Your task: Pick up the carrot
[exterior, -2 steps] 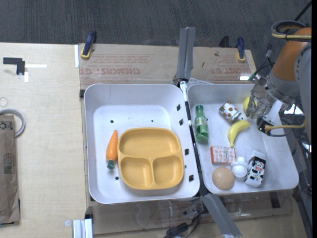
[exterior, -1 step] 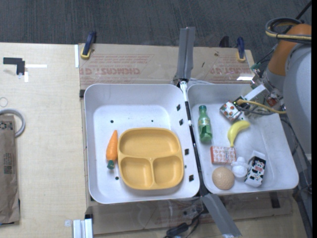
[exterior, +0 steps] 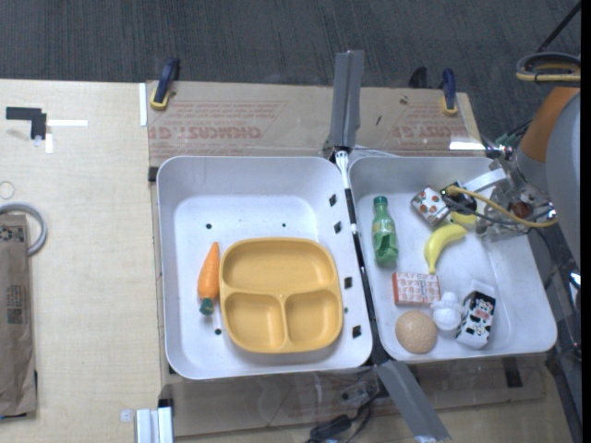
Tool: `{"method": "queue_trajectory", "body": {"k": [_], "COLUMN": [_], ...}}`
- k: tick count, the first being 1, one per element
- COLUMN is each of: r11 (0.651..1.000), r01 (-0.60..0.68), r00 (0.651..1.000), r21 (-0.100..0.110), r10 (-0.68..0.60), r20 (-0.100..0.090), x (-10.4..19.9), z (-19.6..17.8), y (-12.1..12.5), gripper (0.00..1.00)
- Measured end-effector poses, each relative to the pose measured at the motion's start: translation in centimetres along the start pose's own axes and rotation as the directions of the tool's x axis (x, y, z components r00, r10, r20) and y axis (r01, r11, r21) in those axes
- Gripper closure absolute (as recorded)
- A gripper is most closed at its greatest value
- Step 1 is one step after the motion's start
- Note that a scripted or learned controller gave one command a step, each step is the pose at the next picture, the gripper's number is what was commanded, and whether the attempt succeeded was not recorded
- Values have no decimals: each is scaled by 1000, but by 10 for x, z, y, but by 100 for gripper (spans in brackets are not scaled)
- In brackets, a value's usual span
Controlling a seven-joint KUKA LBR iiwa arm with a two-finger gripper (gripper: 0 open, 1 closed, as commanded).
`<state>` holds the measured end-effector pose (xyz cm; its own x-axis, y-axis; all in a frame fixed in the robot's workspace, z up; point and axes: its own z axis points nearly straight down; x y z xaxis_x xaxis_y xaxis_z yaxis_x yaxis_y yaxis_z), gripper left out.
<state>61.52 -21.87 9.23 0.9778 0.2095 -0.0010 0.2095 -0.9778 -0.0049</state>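
Observation:
The carrot [exterior: 210, 273], orange with a green stem end pointing toward the near side, lies in the left bin [exterior: 175, 210]. It rests along the left edge of a yellow divided plate [exterior: 280, 293]. My gripper [exterior: 482, 214] is far to the right, over the back right part of the right bin [exterior: 531, 284]. It sits just beyond the upper tip of a banana [exterior: 441, 245], well apart from the carrot.
The right bin holds a green bottle [exterior: 384, 232], a red-and-white patterned toy [exterior: 429, 205], a pink box [exterior: 416, 288], a brown egg [exterior: 416, 331], a small white object [exterior: 447, 313] and a cow-patterned carton [exterior: 477, 318]. A divider [exterior: 351, 238] separates the bins.

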Motion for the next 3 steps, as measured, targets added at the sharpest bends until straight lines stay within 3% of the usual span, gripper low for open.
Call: {"method": "queue_trajectory", "body": {"k": [1,2,3], "r11": [1000,1000,1000], "r01": [-9,-4,12], "r00": [1000,1000,1000], "r21": [2,2,3], "r10": [9,4,-12], "r20": [1,4,7], "x": [-54,28,36], "z": [1,2,2], "y": [-11,6,8], "gripper": [100,100,100]}}
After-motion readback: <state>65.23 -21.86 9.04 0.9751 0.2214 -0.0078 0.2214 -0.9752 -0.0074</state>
